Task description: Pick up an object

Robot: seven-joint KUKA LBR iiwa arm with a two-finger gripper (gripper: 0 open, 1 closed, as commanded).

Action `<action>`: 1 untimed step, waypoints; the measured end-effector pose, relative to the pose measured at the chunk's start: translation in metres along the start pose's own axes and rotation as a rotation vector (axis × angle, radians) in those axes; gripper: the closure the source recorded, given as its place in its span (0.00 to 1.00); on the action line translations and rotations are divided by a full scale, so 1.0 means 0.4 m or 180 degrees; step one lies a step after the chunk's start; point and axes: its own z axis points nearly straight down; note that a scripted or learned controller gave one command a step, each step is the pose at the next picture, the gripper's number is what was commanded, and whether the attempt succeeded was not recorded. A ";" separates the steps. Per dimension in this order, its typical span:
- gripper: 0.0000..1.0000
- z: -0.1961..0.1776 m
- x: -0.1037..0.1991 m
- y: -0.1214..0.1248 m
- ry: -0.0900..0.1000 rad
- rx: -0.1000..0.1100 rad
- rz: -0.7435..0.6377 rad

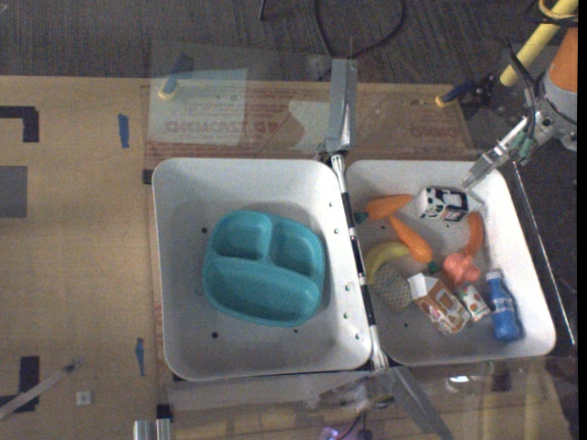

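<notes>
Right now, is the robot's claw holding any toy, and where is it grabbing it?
Nothing is held. The gripper hangs over the right bin's far edge, near the little milk carton, with nothing between its fingers.

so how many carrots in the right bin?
3: one carrot at the top left, one mid-bin beside the banana, one right of centre. Clutter may hide more.

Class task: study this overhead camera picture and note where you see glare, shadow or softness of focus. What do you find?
Camera view: the clear sheet behind the bins throws pale glare; the left bin shows soft shading round its rim and a faint shadow under the teal divided plate; the whole picture is slightly soft, so the small cartons' print is unreadable; the end effector is blurred at the right bin's far corner.
</notes>
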 end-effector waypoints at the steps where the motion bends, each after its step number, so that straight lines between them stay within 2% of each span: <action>1: 0.00 0.224 0.051 0.089 0.0017 0.0005 -0.1001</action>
